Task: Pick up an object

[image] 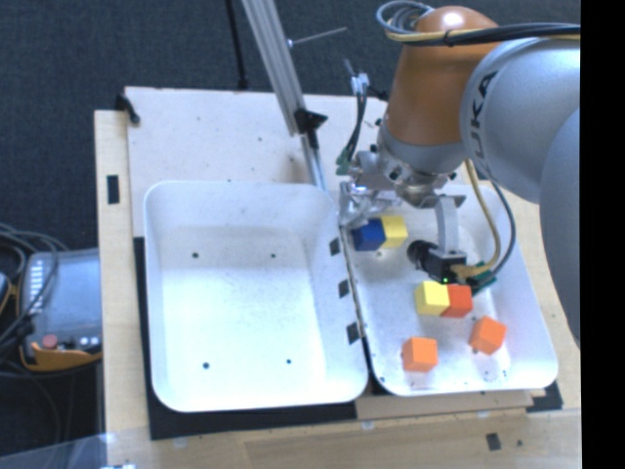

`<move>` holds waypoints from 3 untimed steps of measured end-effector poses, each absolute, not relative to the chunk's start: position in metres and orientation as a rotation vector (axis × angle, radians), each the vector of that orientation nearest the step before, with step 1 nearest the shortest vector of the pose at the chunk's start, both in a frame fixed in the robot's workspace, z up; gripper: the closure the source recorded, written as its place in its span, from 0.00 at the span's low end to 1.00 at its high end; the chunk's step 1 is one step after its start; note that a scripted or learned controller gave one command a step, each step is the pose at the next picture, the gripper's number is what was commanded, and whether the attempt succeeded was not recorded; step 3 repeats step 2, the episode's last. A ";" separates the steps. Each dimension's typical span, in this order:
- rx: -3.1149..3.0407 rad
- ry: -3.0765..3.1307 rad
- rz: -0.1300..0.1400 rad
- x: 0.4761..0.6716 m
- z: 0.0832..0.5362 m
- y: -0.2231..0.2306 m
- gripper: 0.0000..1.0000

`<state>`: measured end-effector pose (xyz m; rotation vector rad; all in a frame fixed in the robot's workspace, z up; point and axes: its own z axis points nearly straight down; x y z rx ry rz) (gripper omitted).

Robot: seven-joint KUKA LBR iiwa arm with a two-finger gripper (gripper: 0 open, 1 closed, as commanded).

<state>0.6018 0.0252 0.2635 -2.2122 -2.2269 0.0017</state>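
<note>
Down in the right bin (527, 360), the end effector (363, 208) hangs at the upper left corner, close against the wall shared with the left bin (166, 262). Whether it is spread or pinching anything, I cannot tell; the wrist hides too much. Just below it sits a blue block (367, 235), touching a yellow block (394, 230) on its right. Further below and to the right, a second yellow block (431, 297) rests against an orange-red block (456, 301). Beyond those, nearer the bin's front edge, lie two orange blocks, one (420, 353) to the left and another (487, 335) to the right, apart from each other. Above the end effector rises the arm (518, 96) with its orange band. Both bins rest on the table (195, 125).
</note>
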 end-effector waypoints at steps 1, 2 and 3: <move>-2.212 -2.227 0.003 0.579 0.245 0.073 1.00; -2.223 -2.220 0.000 0.580 0.246 0.070 0.00; -2.223 -2.220 0.000 0.580 0.246 0.070 0.00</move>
